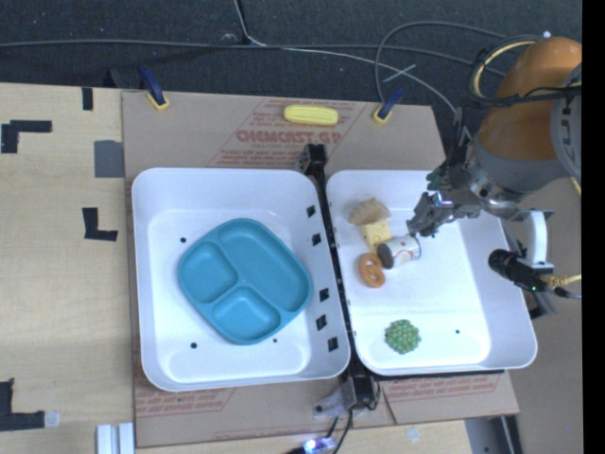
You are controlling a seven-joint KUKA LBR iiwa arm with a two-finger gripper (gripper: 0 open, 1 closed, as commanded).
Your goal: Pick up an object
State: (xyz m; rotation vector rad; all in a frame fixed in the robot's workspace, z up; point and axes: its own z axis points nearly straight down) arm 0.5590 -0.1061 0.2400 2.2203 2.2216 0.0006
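Observation:
The right bin (492,339) holds several small things. A tan lump (368,210) lies above a yellow block (376,234). Below them are an orange ring (371,271) and a small white cylinder with a dark end (398,252). A green bumpy ball (402,336) sits apart, near the front wall. My gripper (424,221) hangs over the upper middle of this bin, just right of and above the white cylinder. I see nothing held in it.
The left bin (151,253) carries a blue divided plate (244,279). A yellow banana-shaped piece (310,114) lies on the cardboard behind the bins. Black clips run along the divider (326,253) between the bins.

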